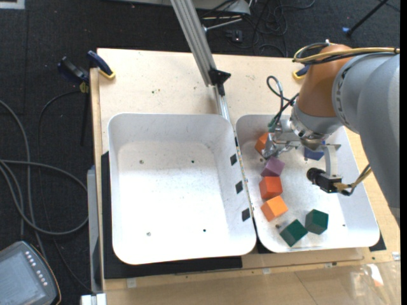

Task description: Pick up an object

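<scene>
My gripper (275, 149) reaches down into the right bin (362, 224) near its back left. It hangs between an orange block (261, 143) on its left and a purple block (273, 166) just in front of it. A red-orange block (271, 187), a lighter orange block (275, 207) and two dark green blocks (293, 232) (317, 221) lie in a line toward the bin's front. A blue block (313, 153) peeks out under the wrist. The wrist hides the fingertips.
The left bin (172, 183) lies beside the right one, sharing a middle wall. A slanted metal pole (194, 30) crosses the back of the bench. A black cable clip (325, 181) hangs from the arm over the right bin.
</scene>
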Tool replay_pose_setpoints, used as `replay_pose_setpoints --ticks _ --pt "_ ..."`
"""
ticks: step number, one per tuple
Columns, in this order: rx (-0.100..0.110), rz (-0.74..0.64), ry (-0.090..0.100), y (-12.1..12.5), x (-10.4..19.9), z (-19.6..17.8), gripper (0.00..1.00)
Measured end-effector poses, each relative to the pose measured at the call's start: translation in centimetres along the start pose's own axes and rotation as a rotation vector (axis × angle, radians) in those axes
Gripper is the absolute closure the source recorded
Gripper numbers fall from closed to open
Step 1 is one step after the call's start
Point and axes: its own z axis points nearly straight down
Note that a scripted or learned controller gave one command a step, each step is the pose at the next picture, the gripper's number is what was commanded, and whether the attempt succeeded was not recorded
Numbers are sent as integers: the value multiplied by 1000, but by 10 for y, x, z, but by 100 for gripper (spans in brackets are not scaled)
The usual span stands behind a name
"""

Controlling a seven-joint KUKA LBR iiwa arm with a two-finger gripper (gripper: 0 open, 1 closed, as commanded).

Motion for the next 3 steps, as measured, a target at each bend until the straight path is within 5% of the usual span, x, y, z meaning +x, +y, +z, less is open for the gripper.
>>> replay_pose_setpoints --ticks 2,3 --pt "-8 -3 -2 3 -12 -110 100" --pt "-4 -3 -1 4 -12 -121 100"
